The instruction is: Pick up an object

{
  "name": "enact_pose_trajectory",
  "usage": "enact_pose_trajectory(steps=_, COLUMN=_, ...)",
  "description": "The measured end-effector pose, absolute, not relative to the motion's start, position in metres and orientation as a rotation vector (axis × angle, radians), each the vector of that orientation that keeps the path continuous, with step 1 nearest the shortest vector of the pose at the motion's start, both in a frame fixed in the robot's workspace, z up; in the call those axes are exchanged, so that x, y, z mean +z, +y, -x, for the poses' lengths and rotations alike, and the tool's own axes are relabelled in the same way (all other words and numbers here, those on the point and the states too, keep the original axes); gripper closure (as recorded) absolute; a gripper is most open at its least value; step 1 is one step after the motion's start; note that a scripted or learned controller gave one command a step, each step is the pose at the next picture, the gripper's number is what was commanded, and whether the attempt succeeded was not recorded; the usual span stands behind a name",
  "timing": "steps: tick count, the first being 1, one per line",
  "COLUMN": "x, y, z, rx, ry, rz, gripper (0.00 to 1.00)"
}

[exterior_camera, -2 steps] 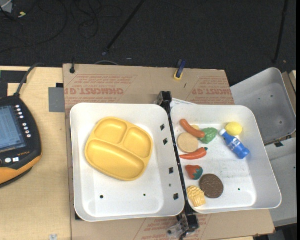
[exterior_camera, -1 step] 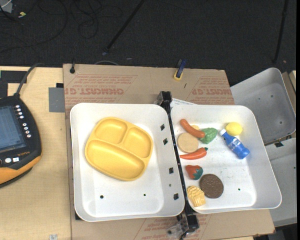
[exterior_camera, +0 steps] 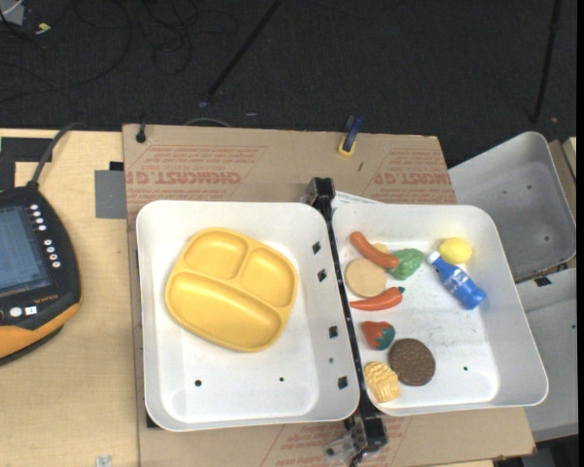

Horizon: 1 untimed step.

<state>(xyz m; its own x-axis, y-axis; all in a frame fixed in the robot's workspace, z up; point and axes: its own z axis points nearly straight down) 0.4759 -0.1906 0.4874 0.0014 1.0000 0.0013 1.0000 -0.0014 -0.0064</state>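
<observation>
The right white bin (exterior_camera: 496, 358) holds several toy foods: a sausage (exterior_camera: 372, 251), a green leafy piece (exterior_camera: 407, 263), a tan round bun (exterior_camera: 364, 278), a red chili pepper (exterior_camera: 378, 302), a strawberry (exterior_camera: 378, 334), a brown round cookie (exterior_camera: 412, 361), a yellow corn piece (exterior_camera: 382, 381), a yellow lemon (exterior_camera: 455, 251) and a blue bottle (exterior_camera: 460, 283). The left white bin (exterior_camera: 175, 387) carries a yellow divided plate (exterior_camera: 232, 288).
A teach pendant (exterior_camera: 19, 272) lies on the bench at the left. Cardboard (exterior_camera: 243, 168) sits under both bins. A black clamp strip (exterior_camera: 336, 300) runs between the bins. A grey metal tray (exterior_camera: 526, 193) lies at the right.
</observation>
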Motion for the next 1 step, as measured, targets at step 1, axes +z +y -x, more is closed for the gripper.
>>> enact_pose_trajectory(steps=1, x=0.5404, y=-0.2139, z=-0.4764, rx=-0.001, ry=-2.223, rz=2.225, gripper=1.0)
